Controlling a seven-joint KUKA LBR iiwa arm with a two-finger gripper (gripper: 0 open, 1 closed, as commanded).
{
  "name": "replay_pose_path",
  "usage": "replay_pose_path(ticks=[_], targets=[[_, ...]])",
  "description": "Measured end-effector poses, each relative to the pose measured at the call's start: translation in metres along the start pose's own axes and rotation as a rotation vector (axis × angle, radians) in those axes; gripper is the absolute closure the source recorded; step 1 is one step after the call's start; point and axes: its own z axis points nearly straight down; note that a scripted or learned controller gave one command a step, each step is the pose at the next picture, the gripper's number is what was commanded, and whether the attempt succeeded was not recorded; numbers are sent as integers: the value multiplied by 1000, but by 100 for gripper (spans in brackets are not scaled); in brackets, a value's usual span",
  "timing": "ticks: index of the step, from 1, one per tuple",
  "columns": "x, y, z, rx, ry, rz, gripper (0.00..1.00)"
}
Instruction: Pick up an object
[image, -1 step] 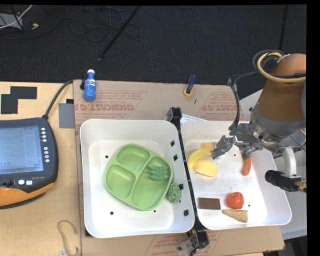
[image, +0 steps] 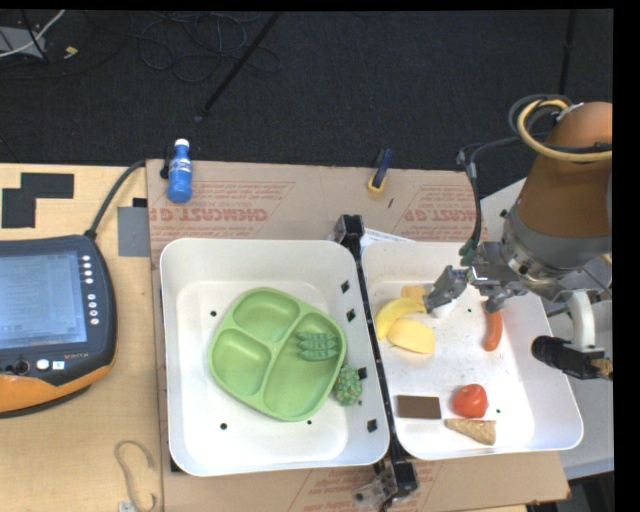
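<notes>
Camera view: we take the divider (image: 362, 330) between the two bins as our landmark. Just right of it, in the right bin (image: 560, 420), lie two yellow pieces touching each other: a banana-like piece (image: 392, 313) nearest the divider and a rounder lemon-like piece (image: 413, 337) just beyond it. Farther right of the divider sit a brown block (image: 418, 407), a red tomato (image: 470, 400), a tan wedge (image: 473, 430) and, well off toward the far wall, an orange carrot (image: 492, 330).

We judge the yellow pieces to be the likely target, since they lie closest to the tool. They look like toy food: light, stiff, smooth and probably slippery on the curved faces. Not fragile, as far as we can guess. We'd take the rounder piece across its narrow width, squarely, as an off-centre pinch may squirt it out. The banana-like piece touching it leaves little finger room on the divider side.

The gripper (image: 442, 293) hangs right of the divider, just beside the upper edge of the yellow pair; contact unclear. We can't tell how wide it stands: the tip reads as one grey blur. We see nothing held in it.

Left of the divider: a green tray (image: 250, 350) with green toy bits (image: 318, 345), not involved.
</notes>
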Motion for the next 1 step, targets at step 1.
replay_pose_path(ticks=[1], targets=[[-5, 6, 49, 5, 0, 0, 0]])
